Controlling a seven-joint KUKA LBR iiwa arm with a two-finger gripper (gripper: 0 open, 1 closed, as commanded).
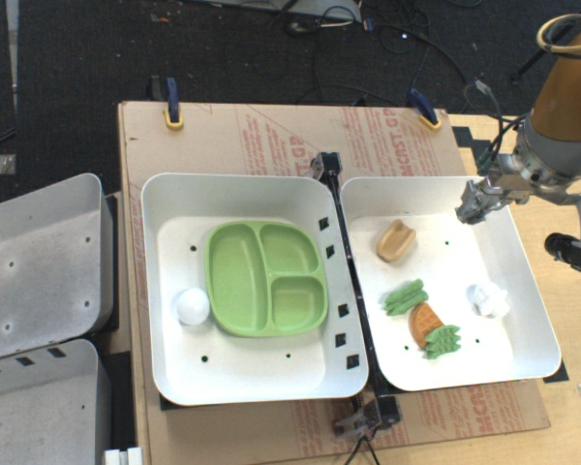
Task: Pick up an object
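Arm poised over the far right corner of the right bin, nothing in its pincer.

Camera view: the pincer (473, 208) hangs above the far right edge of the right bin (533, 303); whether it is wide or narrow I cannot tell, and no object shows in it. In that bin a tan bread-like piece (395, 241) lies toward the far left, a green bean pod (404, 296) sits near the middle, a carrot with green top (432, 330) lies just nearer, and a crumpled white object (488, 300) rests to the right. The left bin (165, 260) holds a green divided plate (267, 278) with a white ball (191, 306) touching its left edge. Both bins sit on the worktop (261, 139).
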